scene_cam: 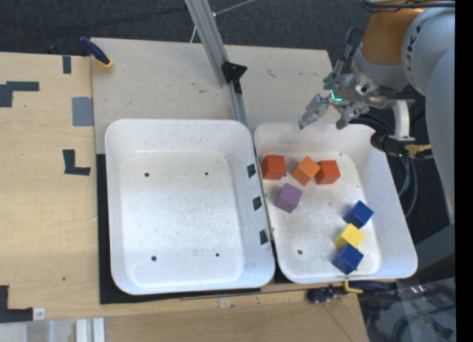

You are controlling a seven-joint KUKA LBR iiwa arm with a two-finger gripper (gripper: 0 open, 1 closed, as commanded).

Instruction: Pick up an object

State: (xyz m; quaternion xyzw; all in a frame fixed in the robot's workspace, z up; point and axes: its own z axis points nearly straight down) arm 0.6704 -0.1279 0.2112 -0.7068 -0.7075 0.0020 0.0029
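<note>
Camera view covers a light wooden bench (44, 207) with grey tape marks, against dark floor beyond. A slanted metal post (211, 26) crosses the upper area. Two white bins sit side by side. The left bin (118, 141) holds no items. The right bin (392, 252) contains a red-orange cube (274, 166), an orange cube (305, 171), a red cube (328, 172), a purple cube (288, 197), two blue cubes (359, 213) (348, 258), and a yellow cube (352, 236) between them. The gripper (327, 112) hangs over the right bin's far rim, fingers spread, holding nothing, apart from every cube.
</note>
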